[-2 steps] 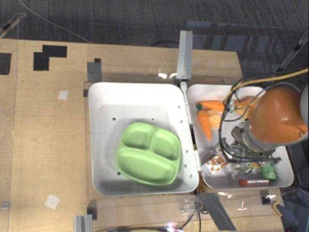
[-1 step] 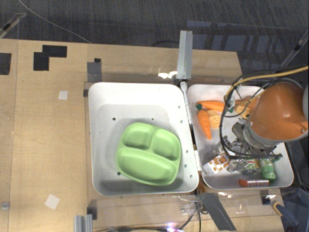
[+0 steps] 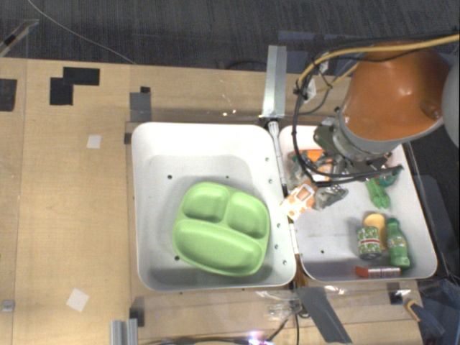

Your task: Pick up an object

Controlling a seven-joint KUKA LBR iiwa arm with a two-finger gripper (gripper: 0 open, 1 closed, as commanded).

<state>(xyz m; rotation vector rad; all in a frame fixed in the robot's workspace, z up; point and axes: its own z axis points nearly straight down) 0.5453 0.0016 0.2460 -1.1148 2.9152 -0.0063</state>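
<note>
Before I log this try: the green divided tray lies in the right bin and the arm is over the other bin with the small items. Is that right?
Not quite. The green divided tray lies in the left bin, as the camera view shows. The arm is over the other bin, the right bin, with the small items, among them a can and a green bottle.

left bin: divided tray | right bin: can left of bottle, front-right corner

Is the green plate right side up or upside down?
Right side up: the green plate shows its three hollow compartments facing up, lying in the left bin.
</note>
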